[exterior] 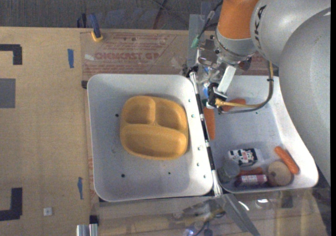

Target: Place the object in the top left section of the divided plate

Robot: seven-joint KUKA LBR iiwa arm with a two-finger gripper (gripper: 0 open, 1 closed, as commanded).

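Note:
The yellow divided plate (154,126) lies in the left bin (105,166), with two small sections on its far side and one large section on its near side. My gripper (208,94) hangs over the left edge of the right bin (262,124), beside the wall between the bins. Just below it an orange carrot-like piece (210,123) lies along that wall. Whether the gripper touches it is hidden. Another orange piece (237,102) shows just right of the gripper.
At the near end of the right bin lie a black-and-white packet (244,155), a dark red item (252,179), a beige round object (280,173), a small carrot (286,160) and a greyish cup (229,170). The arm covers the bin's right side.

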